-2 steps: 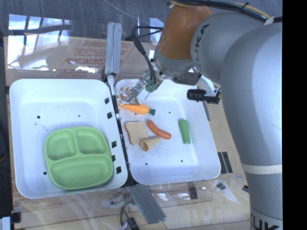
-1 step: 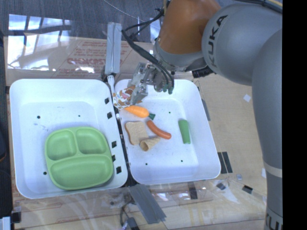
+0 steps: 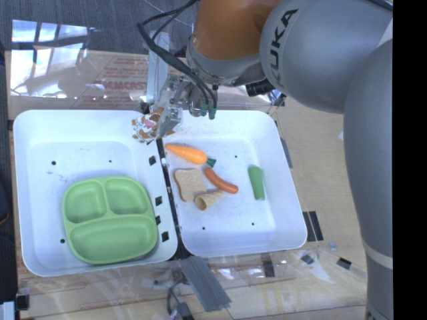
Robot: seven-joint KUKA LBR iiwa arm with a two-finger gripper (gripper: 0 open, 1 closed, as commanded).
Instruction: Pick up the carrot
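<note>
Arm [image 3: 320, 59] looming closest; gripper [image 3: 160, 122] hovering at bins' divider, seemingly clamping a speckled scrap [image 3: 142, 131]. Carrot [image 3: 188, 154] lying in right bin [image 3: 287, 225], likely light, stiff, smooth; grasp mid-body, crosswise.

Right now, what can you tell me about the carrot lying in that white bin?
The carrot is a small orange toy-like piece, looking like smooth plastic, with a dark green stub at its right end. It lies flat near the top left of the right bin, tilted slightly down toward the right. Nothing grips it; the gripper hangs above and to its left. Its green end sits close to a hot dog; whether they touch is unclear.
</note>
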